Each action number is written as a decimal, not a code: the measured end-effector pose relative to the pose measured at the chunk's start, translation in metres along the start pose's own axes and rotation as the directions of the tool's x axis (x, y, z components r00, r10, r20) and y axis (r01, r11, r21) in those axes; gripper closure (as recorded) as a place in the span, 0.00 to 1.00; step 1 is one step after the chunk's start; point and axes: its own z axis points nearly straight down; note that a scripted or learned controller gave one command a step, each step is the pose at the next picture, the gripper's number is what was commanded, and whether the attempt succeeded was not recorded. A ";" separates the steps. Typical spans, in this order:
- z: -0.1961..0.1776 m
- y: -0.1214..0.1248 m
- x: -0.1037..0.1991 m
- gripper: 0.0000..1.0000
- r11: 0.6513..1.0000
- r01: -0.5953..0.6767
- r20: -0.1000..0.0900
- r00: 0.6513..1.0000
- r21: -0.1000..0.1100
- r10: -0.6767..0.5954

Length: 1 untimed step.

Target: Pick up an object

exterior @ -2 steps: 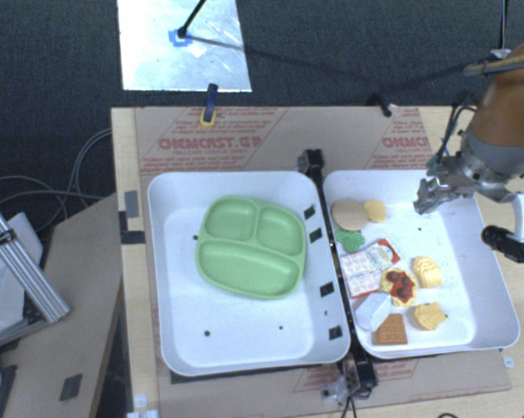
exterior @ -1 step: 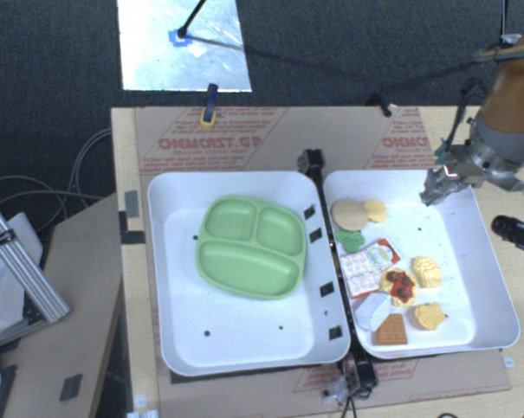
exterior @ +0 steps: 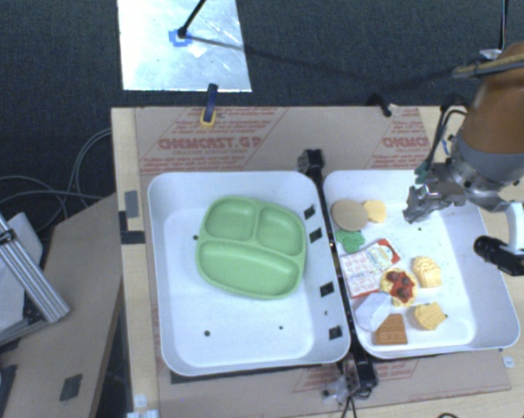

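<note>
Approach step: nothing is lifted yet, and a target among the toy foods is to be chosen.

Taking the black divider [exterior: 331,244] between the two shallow white bins as landmark: to its left, the left bin [exterior: 177,337] is occupied by a pale green three-compartment plastic tray [exterior: 251,246]. Just right of the divider, in the right bin [exterior: 492,315], a round tan disc [exterior: 350,214], a small yellow piece [exterior: 376,211], a green lump [exterior: 351,241], a printed white-and-red packet [exterior: 366,267], a red-and-yellow item [exterior: 399,284], a brown waffle-like wedge [exterior: 390,330] and two yellow blocks [exterior: 427,272] are seen. Further right, the grey two-finger gripper [exterior: 420,202] is held above the bin's far end, apart from every piece; nothing is seen between its fingers, and their spread cannot be told. Next, a move toward the divider and downward over one piece would be called for, probably the yellow piece nearest it.
</note>
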 end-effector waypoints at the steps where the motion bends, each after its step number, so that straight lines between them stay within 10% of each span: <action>1: 0.011 -0.018 0.044 1.00 1.000 0.002 -0.001 1.000 0.001 -0.002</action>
